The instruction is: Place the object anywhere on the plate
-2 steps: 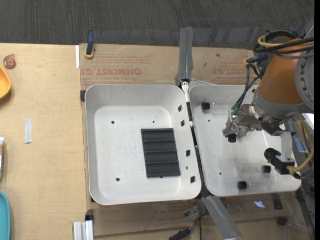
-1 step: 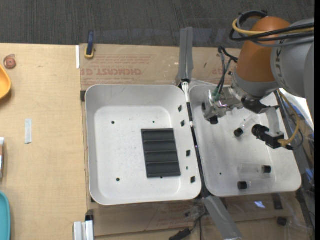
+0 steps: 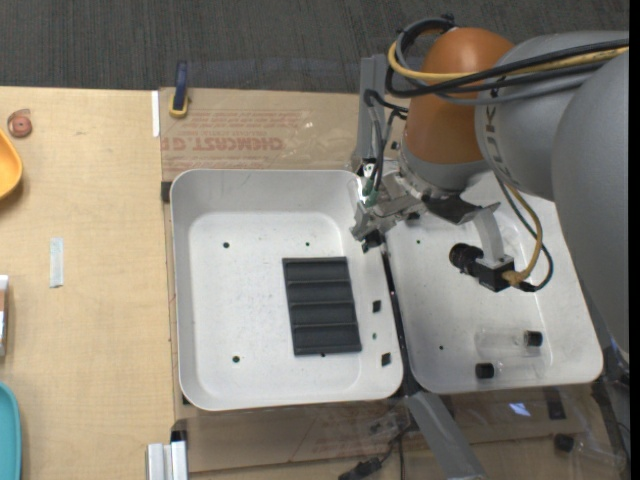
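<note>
A dark ribbed rectangular plate (image 3: 322,305) lies flat in the middle of the left bin (image 3: 200,268). A small clear object with a dark end (image 3: 510,342) rests near the front of the right bin (image 3: 560,298), and a little dark piece (image 3: 484,370) sits just in front of it. My gripper (image 3: 368,228) hangs below the orange-banded wrist (image 3: 455,93), over the wall between the two bins near their back. It is above and to the right of the plate and well left of the clear object. I see nothing in it.
A black connector on a cable (image 3: 480,265) hangs from the arm over the right bin. Brown cardboard (image 3: 250,133) lies behind the bins. On the wooden bench to the left are an orange dish edge (image 3: 8,168) and small bits.
</note>
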